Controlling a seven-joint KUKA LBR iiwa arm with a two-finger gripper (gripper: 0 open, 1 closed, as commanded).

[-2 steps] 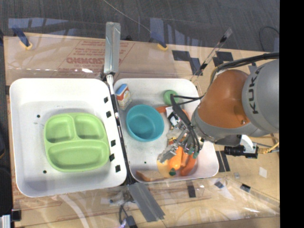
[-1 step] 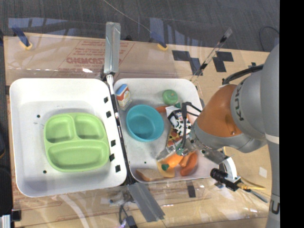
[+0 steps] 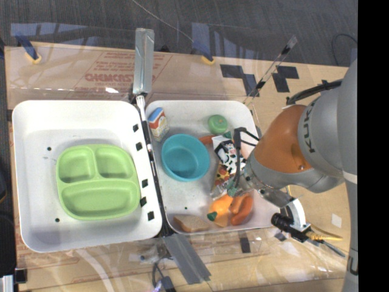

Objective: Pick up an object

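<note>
The gripper (image 3: pixel 234 184) reaches down into the right bin (image 3: pixel 194 109) among the clutter (whether its jaws are apart or together cannot be told). Just below it lie an orange toy (image 3: pixel 222 209) and a red-orange piece (image 3: pixel 243 207). To its left stands a blue bowl (image 3: pixel 185 157). Beyond that, the left bin (image 3: pixel 36 120) holds a green divided plate (image 3: pixel 97 181).
</note>
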